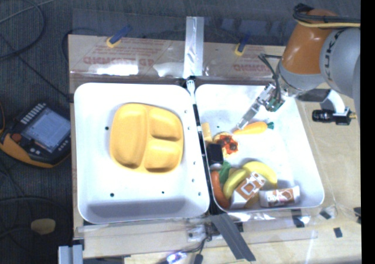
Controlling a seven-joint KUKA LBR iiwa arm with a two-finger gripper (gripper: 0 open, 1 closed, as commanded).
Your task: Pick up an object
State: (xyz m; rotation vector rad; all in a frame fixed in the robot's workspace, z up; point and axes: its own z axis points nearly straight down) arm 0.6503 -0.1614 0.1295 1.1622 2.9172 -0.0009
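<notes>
My gripper (243, 123) reaches down and to the left from the orange-banded wrist (304, 51) into the right bin (293, 139). Its tip sits just above the left end of an orange toy carrot (255, 128) with a green top, and looks to touch it or nearly so. The carrot lies flat on the bin floor. Left of it is a small orange and red toy (226, 142). A yellow banana (253, 171) lies lower in the same bin.
The right bin's front holds a black block (214, 152), a red and green vegetable (218, 185), a brown box (249, 188) and a brown packet (280, 196). A yellow divided plate (146, 136) sits in the left bin (94, 198). A pendant (41, 131) lies on the floor.
</notes>
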